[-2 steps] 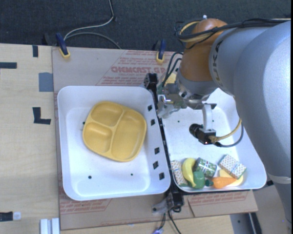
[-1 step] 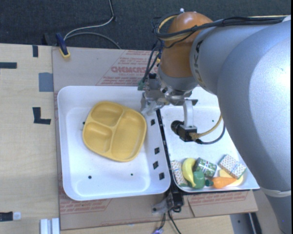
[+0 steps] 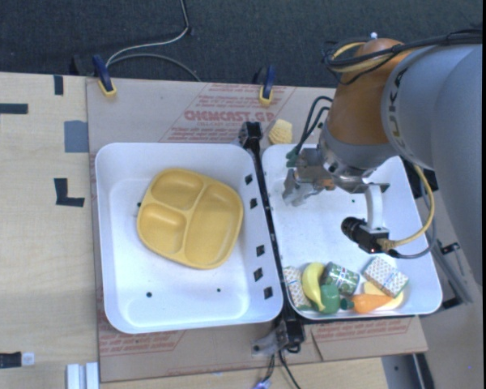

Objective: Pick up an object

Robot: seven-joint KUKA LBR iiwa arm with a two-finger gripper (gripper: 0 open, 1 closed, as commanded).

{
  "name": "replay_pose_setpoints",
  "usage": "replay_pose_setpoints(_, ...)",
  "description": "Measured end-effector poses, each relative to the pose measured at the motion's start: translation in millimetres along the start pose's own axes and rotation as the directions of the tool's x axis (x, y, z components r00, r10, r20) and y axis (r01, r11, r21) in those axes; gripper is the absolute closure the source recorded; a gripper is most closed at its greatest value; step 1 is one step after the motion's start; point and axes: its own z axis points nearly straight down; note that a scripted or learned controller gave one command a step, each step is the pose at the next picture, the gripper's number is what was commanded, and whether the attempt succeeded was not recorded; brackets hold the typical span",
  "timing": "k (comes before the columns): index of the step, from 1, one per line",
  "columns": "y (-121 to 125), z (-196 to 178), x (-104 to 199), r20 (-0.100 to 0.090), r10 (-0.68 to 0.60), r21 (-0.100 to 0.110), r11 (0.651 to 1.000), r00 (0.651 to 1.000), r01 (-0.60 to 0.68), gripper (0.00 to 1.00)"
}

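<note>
A: We see a pale wooden bench (image 3: 32,258) with a brown cardboard sheet (image 3: 219,112) laid over it, and beyond it a dark carpeted floor (image 3: 81,14) crossed by a thin cable (image 3: 158,45).

B: Starting nearest, we make out a heap of small items in the right bin's (image 3: 405,193) near corner: a yellow banana (image 3: 312,284), a green can (image 3: 340,278), an orange carrot shape (image 3: 371,302) and a box with a chequered pattern (image 3: 385,275). All look like smooth plastic toys, touching one another.

A: In the left bin (image 3: 117,217) we see a yellow tray (image 3: 190,217) with rounded corners and moulded compartments, glossy and lying flat.

B: Farther on, the gripper (image 3: 298,191) hangs over the right bin's bare floor, well apart from the heap. We cannot tell how its jaws stand, and we see nothing in them.

A: A small yellow block (image 3: 280,131) sits on the cardboard just beyond the bins.

B: On the cardboard we read red print, "CHEMCAST"; the rest is too small. Two blue-and-yellow clamps (image 3: 105,78) pin its far edge.
</note>
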Motion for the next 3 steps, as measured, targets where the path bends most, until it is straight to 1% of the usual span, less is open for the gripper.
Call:
replay_pose_setpoints(1, 24, 16, 52, -0.002, -0.002, 0.001, 1.000, 1.000, 0.002, 1.00)
replay_pose_setpoints(2, -20, -32, -38, 0.000, 0.000, -0.001, 1.000, 1.000, 0.000, 1.00)
replay_pose_setpoints(3, -25, 22, -3, -0.002, -0.002, 0.001, 1.000, 1.000, 0.002, 1.00)
